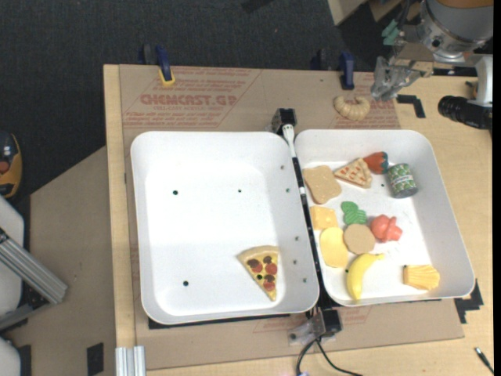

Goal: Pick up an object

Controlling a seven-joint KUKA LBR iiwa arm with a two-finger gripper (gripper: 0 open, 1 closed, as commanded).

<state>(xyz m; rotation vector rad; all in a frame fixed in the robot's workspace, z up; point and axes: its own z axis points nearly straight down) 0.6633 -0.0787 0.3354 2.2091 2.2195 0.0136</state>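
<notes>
The tabletop (203, 104) was a pale board with red lettering printed mirror-fashion across its far part; I could make out something like "CHEMCAST GP" reversed, no more. On it the left bin (211, 171) lay wide and white, with only a pizza slice (262, 269) near its front right corner, so most of its floor was free. The right bin (446, 210) touched it along a black seam and was crowded: a slice of toast (321, 183), a second pizza wedge (355, 172), a red piece (376, 161), a green-speckled jar (401, 179) lying on its side, a small green item (353, 211), a pink-red one (384, 227), a yellow square (322, 217), a pale yellow round (333, 247), a tan round (360, 238), a banana (358, 273) and an orange-yellow chunk (422, 276) near the front right edge. The pieces sat close, several touching, with bare floor left mainly along the far right wall.

The arm (458, 10) came in at the upper right, beyond the bins. Its claw (389, 81) hung over the tabletop behind the right bin, just beside a tan knobbly object (352, 106) lying outside both bins. Whether the claw was open or closed I could not tell. Blue clamps (163, 65) gripped the far edge.
</notes>
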